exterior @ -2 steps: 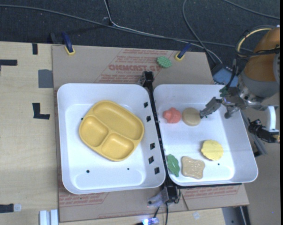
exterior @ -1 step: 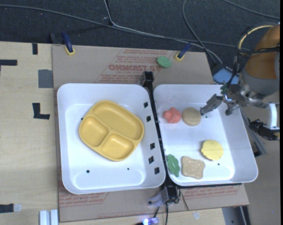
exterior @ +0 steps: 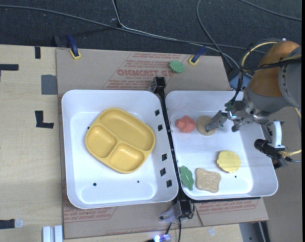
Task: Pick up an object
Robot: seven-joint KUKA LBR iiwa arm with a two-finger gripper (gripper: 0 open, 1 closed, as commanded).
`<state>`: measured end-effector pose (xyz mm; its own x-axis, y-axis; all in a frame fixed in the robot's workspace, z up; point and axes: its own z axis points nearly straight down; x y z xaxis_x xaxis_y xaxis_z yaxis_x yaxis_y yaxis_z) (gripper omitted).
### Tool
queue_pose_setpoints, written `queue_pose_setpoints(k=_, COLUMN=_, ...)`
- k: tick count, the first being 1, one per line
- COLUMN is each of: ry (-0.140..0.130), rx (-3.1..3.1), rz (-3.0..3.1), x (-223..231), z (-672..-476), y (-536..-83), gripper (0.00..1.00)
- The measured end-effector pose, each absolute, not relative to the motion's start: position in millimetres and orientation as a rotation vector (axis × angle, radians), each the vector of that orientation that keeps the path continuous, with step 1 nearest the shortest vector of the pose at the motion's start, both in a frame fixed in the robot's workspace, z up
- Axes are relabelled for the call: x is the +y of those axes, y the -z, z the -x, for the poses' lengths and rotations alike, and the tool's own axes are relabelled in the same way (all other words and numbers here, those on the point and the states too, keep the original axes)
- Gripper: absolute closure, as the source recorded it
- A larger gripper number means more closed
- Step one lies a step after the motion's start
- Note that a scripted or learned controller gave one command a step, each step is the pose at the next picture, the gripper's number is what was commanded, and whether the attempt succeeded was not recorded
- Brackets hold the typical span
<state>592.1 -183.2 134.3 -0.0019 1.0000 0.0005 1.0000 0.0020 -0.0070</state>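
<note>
I hung over the right bin point(exterior: 258, 183) with my jaws point(exterior: 224, 119) just above the tan round piece point(exterior: 207, 125), beside the pink piece point(exterior: 185, 124); whether they were spread or pinching I could not tell. I judged the grasp still ahead, needing a straight drop. Red print on the cardboard point(exterior: 117, 69) read roughly "CHEMCAST"

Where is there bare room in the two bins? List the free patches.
Left bin: a strip along its near edge, below the yellow tray. Right bin: its middle, between the pink piece and the yellow piece. Crowded: around the gripper and the near corner by the toast.
</note>
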Motion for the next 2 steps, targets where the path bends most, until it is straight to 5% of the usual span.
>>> queue_pose_setpoints(k=1, ry=-0.001, rx=-2.226, rz=2.222, x=-183, z=-592.7, y=-84, gripper=0.0)
queue_pose_setpoints(k=2, ry=0.001, rx=-2.229, rz=2.222, x=-183, z=-594.0, y=-97, gripper=1.0)
